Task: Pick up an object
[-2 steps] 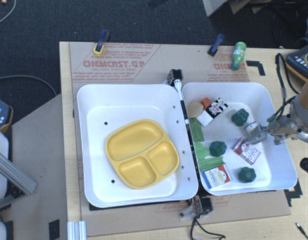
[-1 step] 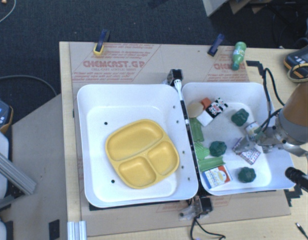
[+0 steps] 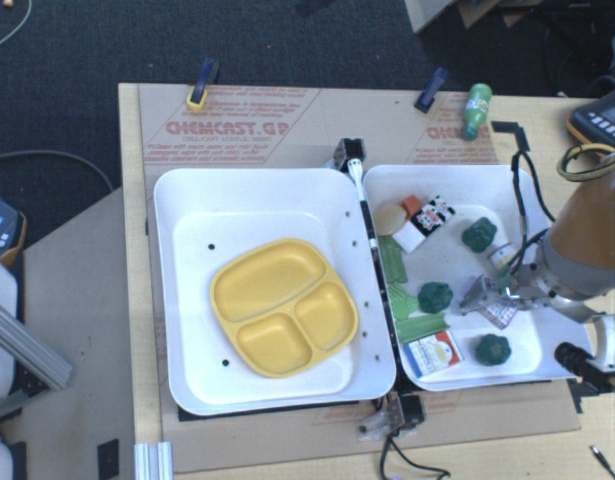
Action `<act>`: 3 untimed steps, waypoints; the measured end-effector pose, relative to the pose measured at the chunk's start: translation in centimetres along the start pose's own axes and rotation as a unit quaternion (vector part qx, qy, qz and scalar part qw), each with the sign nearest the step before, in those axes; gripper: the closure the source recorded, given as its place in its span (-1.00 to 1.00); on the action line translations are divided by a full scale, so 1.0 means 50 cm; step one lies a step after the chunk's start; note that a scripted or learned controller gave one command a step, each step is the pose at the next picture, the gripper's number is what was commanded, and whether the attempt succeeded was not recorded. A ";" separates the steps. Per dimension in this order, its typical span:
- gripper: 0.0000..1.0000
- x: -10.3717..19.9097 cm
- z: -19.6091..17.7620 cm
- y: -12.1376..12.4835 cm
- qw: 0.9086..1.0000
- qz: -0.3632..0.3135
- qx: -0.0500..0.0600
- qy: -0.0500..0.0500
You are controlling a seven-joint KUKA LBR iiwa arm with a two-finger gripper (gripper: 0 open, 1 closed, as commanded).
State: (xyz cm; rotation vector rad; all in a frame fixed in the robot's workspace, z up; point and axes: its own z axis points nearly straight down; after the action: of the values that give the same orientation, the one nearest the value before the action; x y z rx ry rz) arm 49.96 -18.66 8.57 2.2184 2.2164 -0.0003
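we see two shallow white bins side by side on the bench. the left bin (image 3: 177, 268) carries a yellow divided tray (image 3: 283, 306), lying near its middle and turned at a slant, with one long compartment toward the far side and two smaller ones toward the near side.

the right bin (image 3: 457, 176) carries the loose things. near its far-left corner lies a small black-and-white item with an orange end (image 3: 425, 214), touching a white block just beside it. a green strip (image 3: 393, 268) runs along the left edge, and a small carton with red and white print (image 3: 433, 352) sits by the near-left corner. three dark green lumps are spread about: one toward the far side (image 3: 479, 234), one near the middle of the left half (image 3: 434, 296), and one close to the near edge (image 3: 493, 349).

the arm (image 3: 587, 238) comes in over the right edge of this bin, and the gripper (image 3: 499, 290) hangs low over the bin's middle, between the three lumps and just above a greyish patterned piece (image 3: 501, 314). we cannot tell how the gripper is set, nor whether it touches anything.

beyond the bins, a green bottle (image 3: 476, 110) lies on the bench near the far-right corner.
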 end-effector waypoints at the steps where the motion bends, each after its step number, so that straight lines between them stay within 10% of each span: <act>1: 1.00 -0.003 -0.030 0.007 1.000 0.000 -0.006 -0.002; 3: 1.00 0.002 -0.212 0.007 1.000 -0.001 -0.002 0.000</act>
State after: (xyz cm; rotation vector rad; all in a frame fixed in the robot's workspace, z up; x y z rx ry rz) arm 50.25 -18.51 19.16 2.2149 2.2175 0.0039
